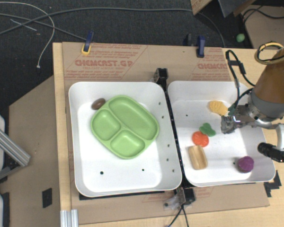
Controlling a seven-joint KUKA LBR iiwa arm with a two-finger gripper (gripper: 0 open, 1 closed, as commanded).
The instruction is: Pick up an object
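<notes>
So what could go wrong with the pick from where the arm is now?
1. The hand sits between the yellow piece and the green piece, over neither, so closing there may catch nothing.
2. The green piece touches the tomato, and the bread lies just below, so a grasp there could nudge neighbours.
3. The purple piece lies near the bin's rim, which may block the hand.

Red "GIGACAST G.P." print on cardboard sheet (pixel 132 60), partly repeated at right

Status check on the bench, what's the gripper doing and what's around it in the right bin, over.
Gripper low in right bin, nothing seen held. Yellow piece just beside it; green piece, red tomato, tan block, purple ball lie apart. Nothing blocking.
</notes>
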